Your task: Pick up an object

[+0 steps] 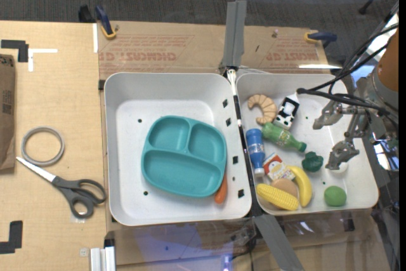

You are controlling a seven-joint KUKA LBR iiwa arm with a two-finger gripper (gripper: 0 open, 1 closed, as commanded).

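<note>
Corn (pixel 278 196): long axis left-right | green bottle (pixel 283 137): cap lower-right | pincer (pixel 335 139): spread wide, holding nothing

Teal tray (pixel 184 158) — smooth, probably plastic

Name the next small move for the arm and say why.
Probably lower the pincer straight down toward the bare floor of the right bin, then nudge toward the green ball. The pincer hangs above the bin's right side with nothing between its fingers, and the ball lies apart from the other toys, just below it in the view.
</note>
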